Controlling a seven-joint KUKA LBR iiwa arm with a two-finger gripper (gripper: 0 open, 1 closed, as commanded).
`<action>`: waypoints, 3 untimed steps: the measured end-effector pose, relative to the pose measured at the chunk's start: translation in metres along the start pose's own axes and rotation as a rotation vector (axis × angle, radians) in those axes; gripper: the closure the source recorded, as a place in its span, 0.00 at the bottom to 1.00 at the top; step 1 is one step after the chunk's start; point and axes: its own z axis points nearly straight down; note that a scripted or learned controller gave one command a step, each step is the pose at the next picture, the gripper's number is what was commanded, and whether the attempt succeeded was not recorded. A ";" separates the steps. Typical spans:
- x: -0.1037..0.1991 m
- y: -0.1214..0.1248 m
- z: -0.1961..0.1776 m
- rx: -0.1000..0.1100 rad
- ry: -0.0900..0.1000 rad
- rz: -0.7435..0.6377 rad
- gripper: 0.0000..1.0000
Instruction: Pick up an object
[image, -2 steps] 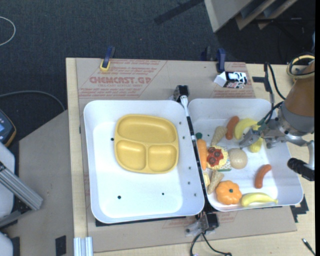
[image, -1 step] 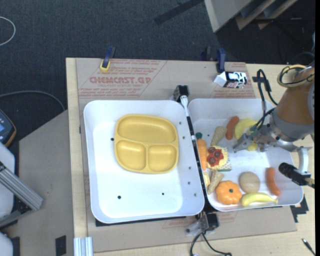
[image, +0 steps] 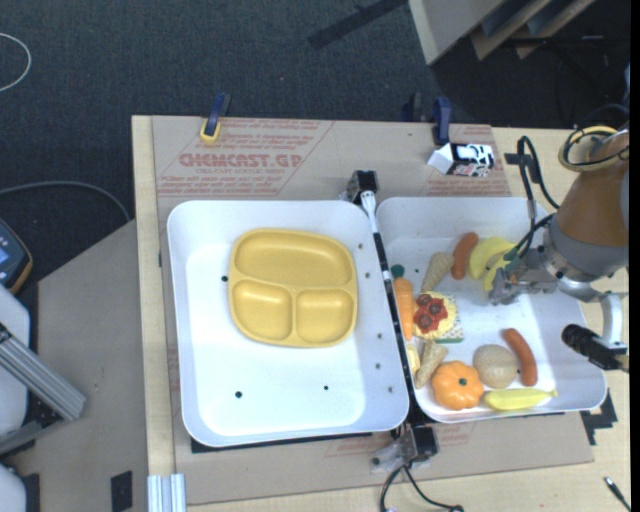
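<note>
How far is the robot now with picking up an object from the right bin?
Nothing looks picked up yet. The yellow divided tray lies alone in the left bin, while the toy foods, such as the pumpkin, sausage and banana, all rest in the right bin. In hand: the end effector is low beside the banana. Left: gripping an item and lifting it.

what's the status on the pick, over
Pincer low in right bin, beside the yellow banana; grip not discernible. Nothing seen held. Toy food crowds the bin: sausage, pumpkin. Yellow tray alone in left bin.
</note>
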 end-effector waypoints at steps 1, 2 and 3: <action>-0.004 -0.005 -0.045 -0.004 -0.002 0.001 1.00; -0.009 -0.001 -0.090 -0.005 -0.003 0.000 1.00; -0.009 0.001 -0.132 -0.005 -0.003 -0.001 1.00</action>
